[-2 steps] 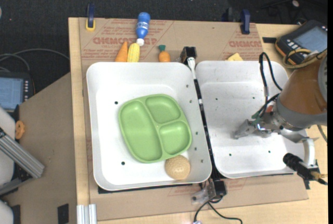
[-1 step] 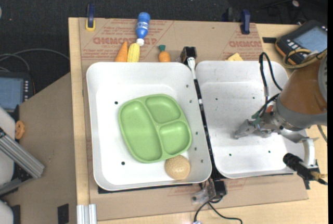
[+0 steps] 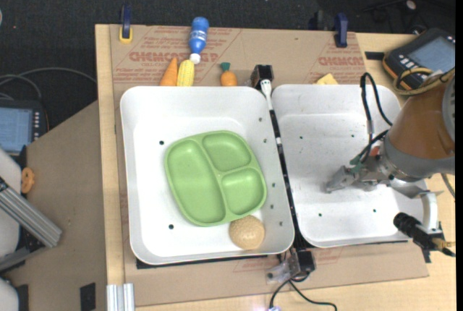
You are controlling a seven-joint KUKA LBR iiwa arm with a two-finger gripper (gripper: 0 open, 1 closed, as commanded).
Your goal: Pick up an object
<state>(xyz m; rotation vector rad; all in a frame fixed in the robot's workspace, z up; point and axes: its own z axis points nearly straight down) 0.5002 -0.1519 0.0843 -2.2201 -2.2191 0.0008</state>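
Hovering with metal two-finger pincer (image 3: 334, 183) splayed wide, holding nothing, over the right white shallow bin (image 3: 318, 230), with the round tan ball (image 3: 247, 232) lying well leftward by the left white bin's (image 3: 141, 158) near edge.

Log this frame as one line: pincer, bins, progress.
pincer: over right bin, nothing seen held | left bin: green divided plate, tan ball | progress: no pick yet

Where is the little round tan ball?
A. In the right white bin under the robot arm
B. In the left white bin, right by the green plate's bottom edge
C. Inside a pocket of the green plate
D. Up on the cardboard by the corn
B. The small round tan ball lies on the floor of the left shallow white bin, against the near edge of the green three-compartment plastic plate, not in any pocket.
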